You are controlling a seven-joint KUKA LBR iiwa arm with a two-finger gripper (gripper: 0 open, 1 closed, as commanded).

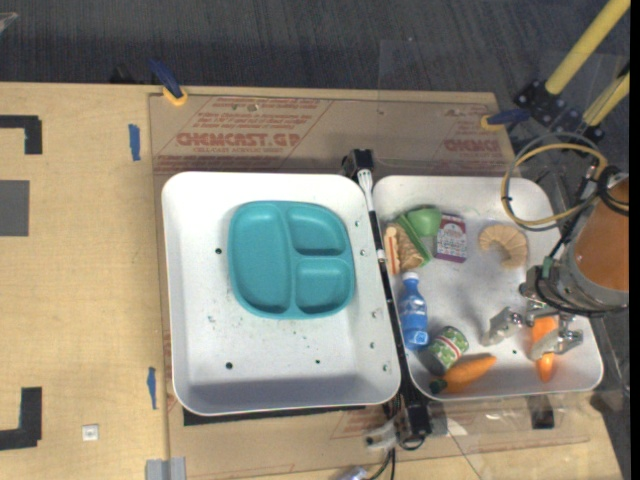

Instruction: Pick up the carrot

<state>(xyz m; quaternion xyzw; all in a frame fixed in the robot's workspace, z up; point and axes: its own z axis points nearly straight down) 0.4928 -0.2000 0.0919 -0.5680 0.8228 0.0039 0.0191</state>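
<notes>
Grey arm from right, orange band, hand lowered

Left bin: divided tray near centre. Right bin: carrot at front edge, can just behind it, bottle along left wall, gripper over right side.

I see even, fairly bright overhead light on the worktop, with only thin soft shadows under the white bins. The bin walls show mild glare. Small items look slightly soft, and the floor beyond is dim.
</notes>
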